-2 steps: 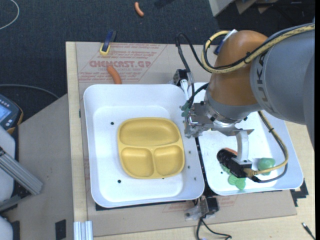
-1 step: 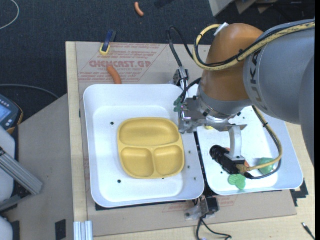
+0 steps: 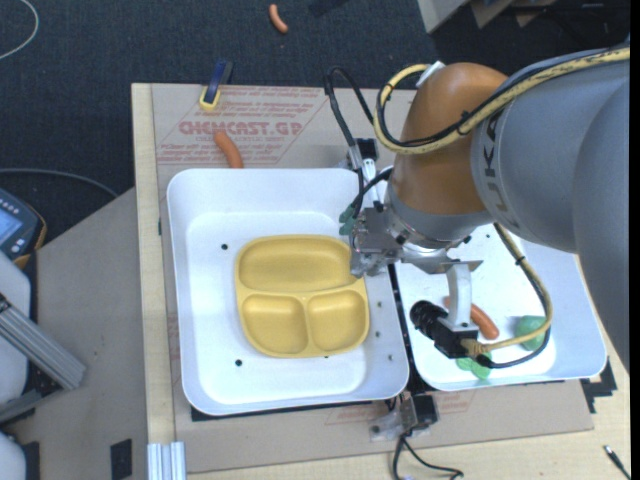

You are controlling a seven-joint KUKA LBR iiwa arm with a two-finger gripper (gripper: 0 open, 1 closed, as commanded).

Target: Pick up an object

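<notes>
Two white bins are parked side by side on the worktop. A yellow divided tray (image 3: 300, 296) is sat in the left bin (image 3: 190, 268). Just right of the tray the gripper (image 3: 368, 248) is hung over the bins' shared edge; fingers' state can't be told. Further right, an orange sausage-shaped piece (image 3: 483, 319) and green bits (image 3: 528, 325) are seen.

Tray (image 3: 300, 296) in left bin (image 3: 195, 268)

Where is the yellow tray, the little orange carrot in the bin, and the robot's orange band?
yellow tray (image 3: 300, 296): camera view, middle divider.
orange carrot (image 3: 484, 319): camera view, its middle.
orange band (image 3: 445, 138): camera view, rounded top.
</notes>
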